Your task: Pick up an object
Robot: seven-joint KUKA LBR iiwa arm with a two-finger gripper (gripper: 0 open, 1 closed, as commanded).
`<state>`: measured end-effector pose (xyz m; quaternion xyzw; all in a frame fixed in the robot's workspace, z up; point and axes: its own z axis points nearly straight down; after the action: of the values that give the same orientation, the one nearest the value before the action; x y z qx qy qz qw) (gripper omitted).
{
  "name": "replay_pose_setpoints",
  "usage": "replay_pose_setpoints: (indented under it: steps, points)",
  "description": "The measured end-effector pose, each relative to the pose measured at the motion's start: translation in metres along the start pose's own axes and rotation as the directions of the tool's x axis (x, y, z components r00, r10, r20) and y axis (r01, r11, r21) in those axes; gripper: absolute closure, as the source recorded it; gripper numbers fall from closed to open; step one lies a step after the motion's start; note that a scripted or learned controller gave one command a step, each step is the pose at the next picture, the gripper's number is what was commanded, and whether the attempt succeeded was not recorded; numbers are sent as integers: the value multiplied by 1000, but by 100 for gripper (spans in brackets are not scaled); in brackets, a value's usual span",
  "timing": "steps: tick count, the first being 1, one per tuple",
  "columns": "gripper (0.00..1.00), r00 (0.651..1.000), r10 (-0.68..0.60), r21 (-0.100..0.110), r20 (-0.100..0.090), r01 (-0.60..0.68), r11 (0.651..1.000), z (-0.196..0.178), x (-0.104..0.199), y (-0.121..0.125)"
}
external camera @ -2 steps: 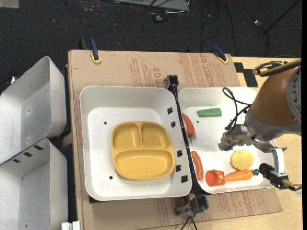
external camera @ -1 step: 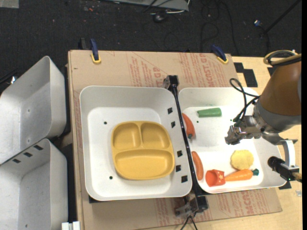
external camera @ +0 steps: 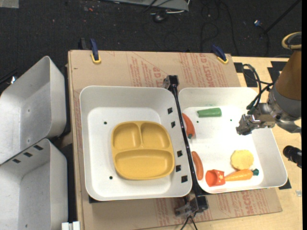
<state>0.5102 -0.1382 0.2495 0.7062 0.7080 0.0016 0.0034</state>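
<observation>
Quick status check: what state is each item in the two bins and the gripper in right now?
yellow divided plate: flat in left bin, compartments bare
green block: lying flat, right bin
yellow round piece: resting, right bin
carrot: on its side, right bin
red pepper: beside the carrot
gripper: over right bin, nothing visibly held

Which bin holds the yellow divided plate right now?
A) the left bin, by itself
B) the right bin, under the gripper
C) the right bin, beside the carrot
A: the yellow divided plate lies alone in the left bin; the carrot is in the right bin.
</observation>
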Motion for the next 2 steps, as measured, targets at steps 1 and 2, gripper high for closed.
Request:
replay_pose_setpoints:
  steps: [1,2]
  points:
    - [100,1000,-3,6,-2,3,1000,5,41,14]
    - [100,1000,-5,9,-4,5,1000,19,95,25]
